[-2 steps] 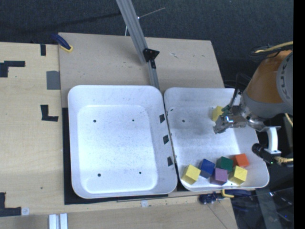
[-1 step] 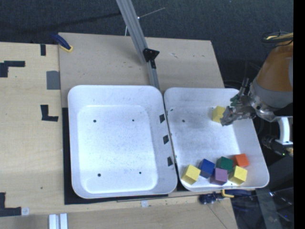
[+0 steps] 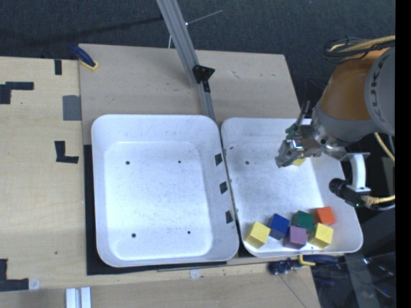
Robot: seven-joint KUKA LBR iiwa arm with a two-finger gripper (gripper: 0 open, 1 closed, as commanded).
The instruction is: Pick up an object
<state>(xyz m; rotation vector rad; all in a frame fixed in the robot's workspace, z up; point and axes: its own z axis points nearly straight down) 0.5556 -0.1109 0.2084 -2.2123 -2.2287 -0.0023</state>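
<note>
Here, metallic end effector (image 3: 290,154) over right bin (image 3: 257,140), possibly clamped on small yellow block (image 3: 298,162); grip unclear.

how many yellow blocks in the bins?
3, all in the right bin: two in the near-edge cluster, one at its left end and one at its right end; a third, partly hidden, under the gripper at. More may be hidden.
</note>
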